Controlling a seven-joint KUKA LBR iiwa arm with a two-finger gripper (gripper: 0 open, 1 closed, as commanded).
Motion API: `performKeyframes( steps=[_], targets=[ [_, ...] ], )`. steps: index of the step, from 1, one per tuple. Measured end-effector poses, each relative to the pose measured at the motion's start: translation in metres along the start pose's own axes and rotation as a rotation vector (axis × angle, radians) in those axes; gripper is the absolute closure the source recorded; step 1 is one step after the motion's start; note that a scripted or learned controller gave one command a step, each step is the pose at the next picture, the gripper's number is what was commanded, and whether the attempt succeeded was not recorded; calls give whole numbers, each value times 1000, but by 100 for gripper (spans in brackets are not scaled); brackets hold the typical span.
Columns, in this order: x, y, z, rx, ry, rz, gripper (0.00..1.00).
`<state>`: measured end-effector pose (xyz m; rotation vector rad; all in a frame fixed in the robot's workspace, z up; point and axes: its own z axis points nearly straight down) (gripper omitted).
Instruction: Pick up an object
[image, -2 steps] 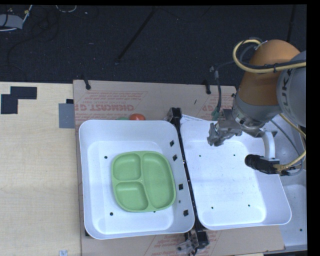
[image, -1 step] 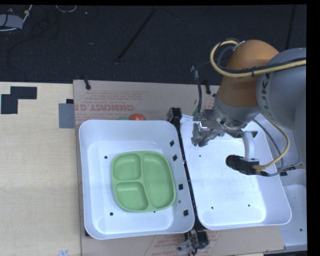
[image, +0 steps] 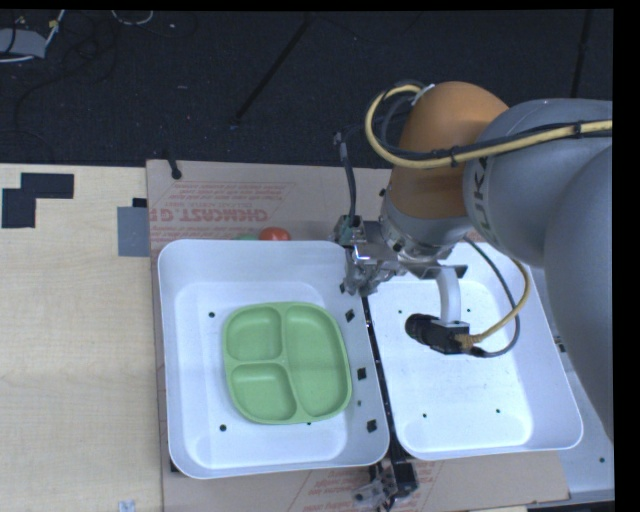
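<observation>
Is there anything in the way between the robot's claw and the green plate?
Nothing visible is. The gripper hangs over the rims where the two bins meet, near their far end. The plate lies in the middle of the left bin, with just white bin floor between them.

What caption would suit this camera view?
Tool over the inner edge of the left bin, which holds a green divided plate.

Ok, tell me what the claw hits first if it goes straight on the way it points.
Probably the rims where the two bins meet: the claw points down over that seam. The plate lies left of that line. Depth is unclear, so it might instead land just inside the right bin.
</observation>
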<state>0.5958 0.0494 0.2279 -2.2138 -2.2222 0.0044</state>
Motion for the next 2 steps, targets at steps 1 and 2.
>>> performKeyframes(
  steps=[1,2],
  targets=[
    [51,-16,-8,0,0,-1,100],
    [50,-16,-8,0,-1,2,0]
  ],
)
